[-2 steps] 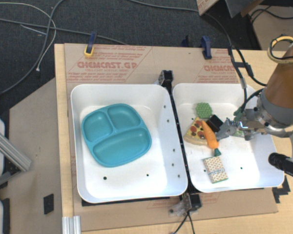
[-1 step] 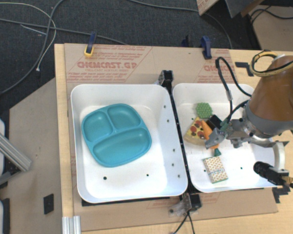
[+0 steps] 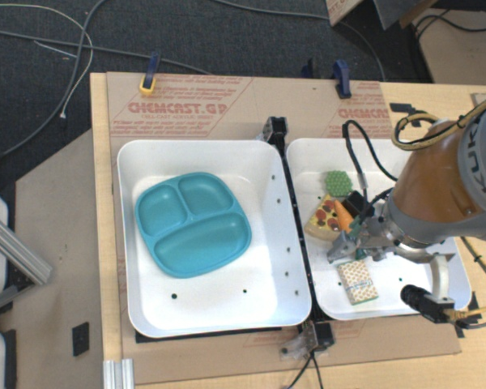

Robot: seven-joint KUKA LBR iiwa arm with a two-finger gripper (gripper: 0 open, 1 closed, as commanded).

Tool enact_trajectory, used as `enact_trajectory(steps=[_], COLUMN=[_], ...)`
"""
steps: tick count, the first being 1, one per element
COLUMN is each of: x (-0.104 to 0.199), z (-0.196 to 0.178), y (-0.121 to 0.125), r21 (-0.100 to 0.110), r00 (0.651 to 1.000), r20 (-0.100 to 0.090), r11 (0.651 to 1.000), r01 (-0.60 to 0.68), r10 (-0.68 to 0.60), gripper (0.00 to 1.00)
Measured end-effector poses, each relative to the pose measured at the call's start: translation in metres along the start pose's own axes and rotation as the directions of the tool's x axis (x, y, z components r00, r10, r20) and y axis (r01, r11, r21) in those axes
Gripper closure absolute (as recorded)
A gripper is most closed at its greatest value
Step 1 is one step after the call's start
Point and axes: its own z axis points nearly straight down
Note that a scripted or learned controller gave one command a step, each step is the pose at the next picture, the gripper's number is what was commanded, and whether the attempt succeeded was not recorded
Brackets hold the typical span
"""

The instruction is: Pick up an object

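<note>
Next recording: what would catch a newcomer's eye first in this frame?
The turquoise divided plate stands out, lying alone in the left bin. Next comes the arm, grey with an orange band, reaching in from the right over the right bin, its hand low among small items: a pizza-slice toy, a green scrubby piece and a patterned packet.

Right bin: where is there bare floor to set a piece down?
In the right bin, bare floor lies along the far wall beyond the green piece, and at the near edge beside the patterned packet. It is crowded around the pizza slice and gripper. The left bin has bare floor around the blue plate.
</note>
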Motion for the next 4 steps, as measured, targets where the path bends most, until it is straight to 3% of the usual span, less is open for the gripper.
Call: enact_trajectory(steps=[1, 2, 3, 4], x=[0.0, 0.001, -0.009, 0.0], z=[0.034, 0.021, -0.029, -0.085], y=[0.0, 0.001, -0.001, -0.005], r21=[-0.004, -0.009, -0.013, -0.014], r00=[1.0, 1.0, 1.0, 1.0], r20=[0.001, 0.001, 0.004, 0.004], r11=[1.0, 1.0, 1.0, 1.0], r01=[0.0, 0.0, 0.0, 0.003], r10=[0.0, 0.0, 0.0, -0.003], gripper=[0.0, 1.0, 1.0, 1.0])
